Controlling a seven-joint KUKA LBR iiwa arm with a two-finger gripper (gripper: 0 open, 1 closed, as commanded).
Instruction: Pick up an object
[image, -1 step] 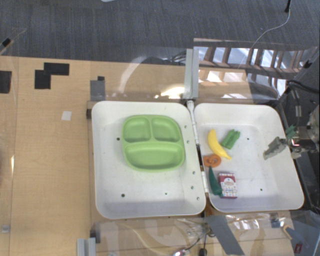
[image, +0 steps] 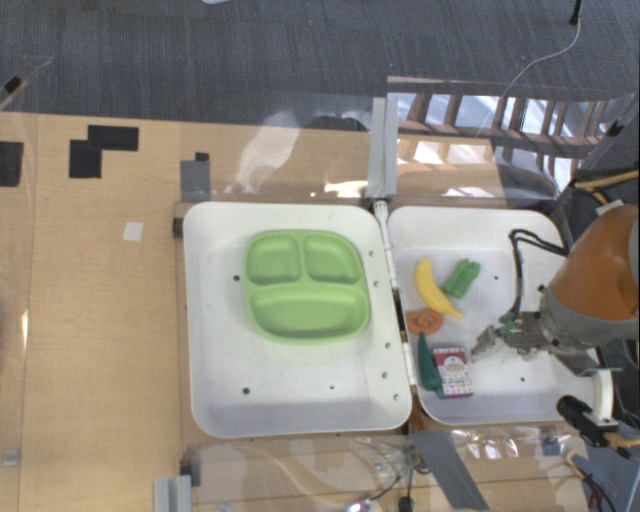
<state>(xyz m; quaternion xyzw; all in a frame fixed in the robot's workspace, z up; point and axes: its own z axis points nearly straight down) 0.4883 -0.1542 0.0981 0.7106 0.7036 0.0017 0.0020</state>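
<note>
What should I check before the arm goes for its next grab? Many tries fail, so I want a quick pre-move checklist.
1. Gripper over the right bin: ok.
2. Nothing held between the jaws: ok, they stand apart with nothing in them.
3. Nearest target, the small carton, lies apart from the gripper: ok.
4. Carton free of neighbours: not ok, a green item lies against it.
5. Banana reachable: ok, lying flat.
6. Green divided plate alone in the left bin: ok.

The arm (image: 600, 285) is cut off by the right edge. Print on the small carton (image: 453, 372) cannot be read.
</note>
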